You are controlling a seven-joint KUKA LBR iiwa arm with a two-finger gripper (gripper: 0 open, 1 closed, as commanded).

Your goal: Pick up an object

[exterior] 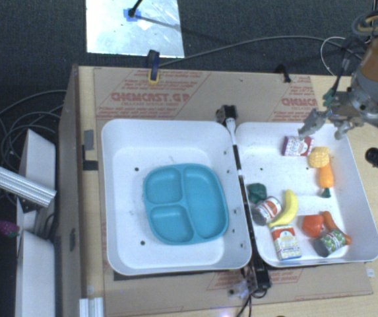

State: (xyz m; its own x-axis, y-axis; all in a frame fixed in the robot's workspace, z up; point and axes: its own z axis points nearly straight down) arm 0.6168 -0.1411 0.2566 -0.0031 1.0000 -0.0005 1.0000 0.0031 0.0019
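Observation:
My gripper (322, 128) hangs over the back of the right bin (268, 156), fingers spread open with nothing between them. Just below its left finger lies a small red-and-white packet (296, 146). A yellow corn-like piece (318, 156) and an orange carrot (325, 177) sit right of the packet. Nearer the front lie a banana (289, 207), a dark green lump (257, 192), a red-labelled can (266, 210), a red tomato-like piece (313, 225), a small red-and-white carton (285, 242) and a green-labelled can (331, 242).
The left bin (119, 170) holds a blue divided tray (185, 201). A black clamp (227, 115) sits at the back where the two bins meet. Cables run behind the bench, and a silver sheet (134, 17) lies on the floor.

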